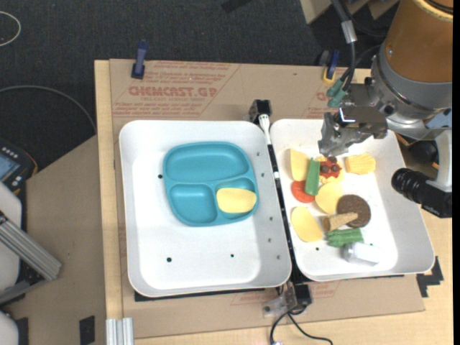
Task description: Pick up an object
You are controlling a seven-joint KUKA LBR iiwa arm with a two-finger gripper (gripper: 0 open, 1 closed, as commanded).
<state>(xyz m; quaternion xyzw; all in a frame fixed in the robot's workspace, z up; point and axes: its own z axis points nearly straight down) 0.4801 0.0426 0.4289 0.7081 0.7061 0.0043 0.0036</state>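
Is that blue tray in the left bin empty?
No. The blue tray holds one yellow piece, lying in its lower right compartment.

smooth white plastic bins [144,214]; a matt blue plastic tray [194,175] with a glossy yellow piece [236,200]. brown cardboard [172,85] lies beneath, on dark rough carpet [144,13]. the arm's band [431,13] looks satin orange.
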